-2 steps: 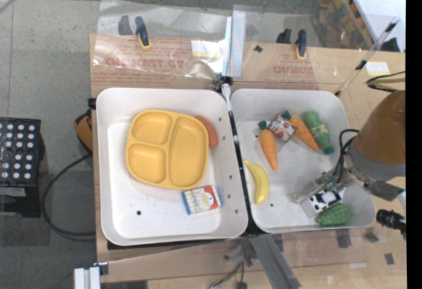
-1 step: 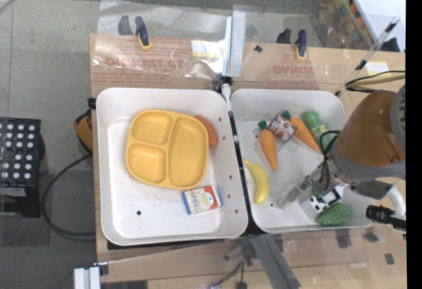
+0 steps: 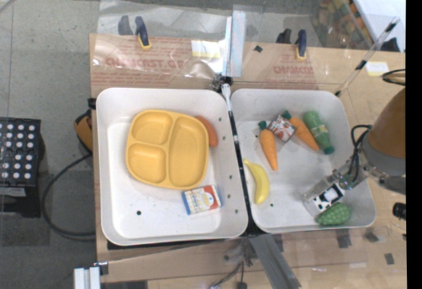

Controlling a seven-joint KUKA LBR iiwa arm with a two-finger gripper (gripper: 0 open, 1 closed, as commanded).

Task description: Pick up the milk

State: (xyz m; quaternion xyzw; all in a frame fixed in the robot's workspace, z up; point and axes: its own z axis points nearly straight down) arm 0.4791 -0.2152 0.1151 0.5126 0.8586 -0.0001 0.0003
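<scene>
Likely milk: small carton lying flat in the left bin, just below the yellow plate.
Claw: low in the right bin, beside a green toy; whether it is wide or narrow, cannot tell (nothing visibly held).
Direction: carton lies well to the view's left of the claw, across the bins' shared wall.
Carton's long axis: roughly left-right, slightly tilted.

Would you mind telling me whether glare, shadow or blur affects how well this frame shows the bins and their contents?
In the camera view, lighting is even and shadows faint; the clear plastic sheet behind the bins catches glare and reflections; the image is slightly soft, so print on the small carton in the left bin is unreadable; the gripper in the right bin shows little detail.
</scene>
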